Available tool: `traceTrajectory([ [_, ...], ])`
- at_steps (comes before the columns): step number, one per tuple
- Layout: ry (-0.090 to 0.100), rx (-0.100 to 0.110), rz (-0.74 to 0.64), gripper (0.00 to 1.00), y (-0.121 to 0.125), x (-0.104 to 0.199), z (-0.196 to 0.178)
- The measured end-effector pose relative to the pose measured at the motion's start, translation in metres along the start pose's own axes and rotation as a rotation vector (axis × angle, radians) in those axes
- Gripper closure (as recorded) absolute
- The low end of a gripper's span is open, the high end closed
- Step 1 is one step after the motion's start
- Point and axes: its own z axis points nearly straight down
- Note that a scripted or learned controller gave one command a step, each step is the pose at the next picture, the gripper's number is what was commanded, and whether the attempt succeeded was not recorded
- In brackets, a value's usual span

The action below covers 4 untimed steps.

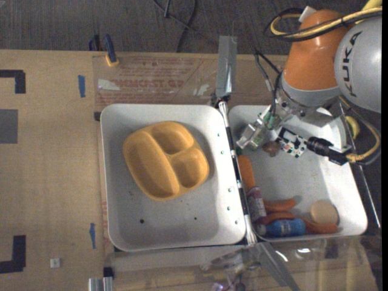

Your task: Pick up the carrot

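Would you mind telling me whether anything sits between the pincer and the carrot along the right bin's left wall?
Nothing visible does. The pincer hovers above the right bin, and the carrot lies just below it along the left wall, top uncovered.

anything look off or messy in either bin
Nothing is spilled or broken. The right bin is lopsided: a carrot, a blue bottle and a round tan piece crowd its left wall and near edge. The yellow divided plate sits askew in the left bin.
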Motion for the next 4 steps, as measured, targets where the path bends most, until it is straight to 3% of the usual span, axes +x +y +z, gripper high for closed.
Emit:
traceTrajectory([
  [1,-0.001,-0.001,-0.184,0.00,-0.058,0.004,0.000],
  [2,0.001,0.001,-0.413,0.00,-0.087,0.093,0.001],
  [3,0.000,0.000,-0.419,0.00,-0.138,0.046,0.000],
  [4,-0.004,-0.004,-0.417,1.00,-0.137,0.045,-0.010],
])
